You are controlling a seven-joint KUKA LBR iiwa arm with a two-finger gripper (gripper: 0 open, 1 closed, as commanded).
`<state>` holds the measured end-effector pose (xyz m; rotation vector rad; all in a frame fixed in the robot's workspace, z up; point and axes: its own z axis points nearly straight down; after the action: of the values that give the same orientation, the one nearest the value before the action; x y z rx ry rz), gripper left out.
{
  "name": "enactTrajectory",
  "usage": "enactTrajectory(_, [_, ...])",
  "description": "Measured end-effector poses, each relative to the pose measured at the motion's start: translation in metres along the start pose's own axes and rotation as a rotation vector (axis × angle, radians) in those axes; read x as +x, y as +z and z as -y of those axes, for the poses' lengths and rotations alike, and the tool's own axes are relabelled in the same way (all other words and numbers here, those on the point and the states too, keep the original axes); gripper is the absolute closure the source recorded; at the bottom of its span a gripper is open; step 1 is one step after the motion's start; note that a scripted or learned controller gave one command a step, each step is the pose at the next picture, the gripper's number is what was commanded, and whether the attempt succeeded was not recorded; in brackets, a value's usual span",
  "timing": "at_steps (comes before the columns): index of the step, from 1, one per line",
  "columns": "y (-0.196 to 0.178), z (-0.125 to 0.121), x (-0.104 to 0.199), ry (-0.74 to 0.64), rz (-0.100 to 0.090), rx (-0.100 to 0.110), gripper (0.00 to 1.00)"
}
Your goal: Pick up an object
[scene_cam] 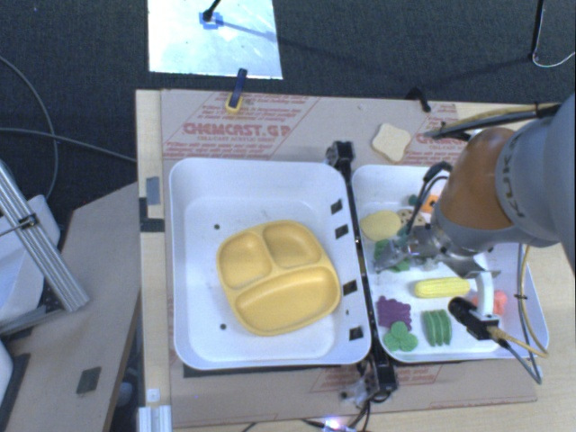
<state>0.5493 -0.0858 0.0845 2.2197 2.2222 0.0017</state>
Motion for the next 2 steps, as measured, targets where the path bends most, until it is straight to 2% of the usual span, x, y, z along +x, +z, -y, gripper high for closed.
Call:
enactTrajectory(1, [0.001, 0.025, -0.012, 0.002, 0.000, 0.003, 0.00])
enactTrajectory(2, [-0.021, -0.001, 0.000, -0.004, 0.000, -0.003, 0.00])
